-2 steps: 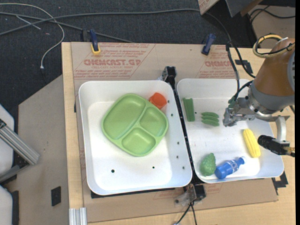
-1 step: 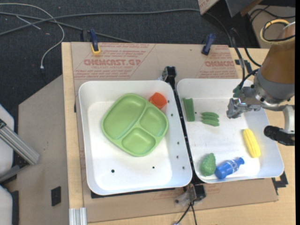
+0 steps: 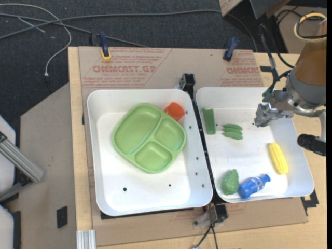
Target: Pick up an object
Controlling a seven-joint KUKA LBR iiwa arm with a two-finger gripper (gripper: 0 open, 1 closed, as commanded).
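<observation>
Lying left of the pincer [image 3: 264,115]: green pea pod [image 3: 232,131], apart.

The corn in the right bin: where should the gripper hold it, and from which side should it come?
Grip the corn at its middle, across the narrow width, coming from above. It lies flat and long, with free floor on both long sides, so this likely suits.

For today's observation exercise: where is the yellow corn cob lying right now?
The yellow corn cob lies in the right-hand bin, near its right wall, just above and right of the blue bottle and below the gripper.
</observation>
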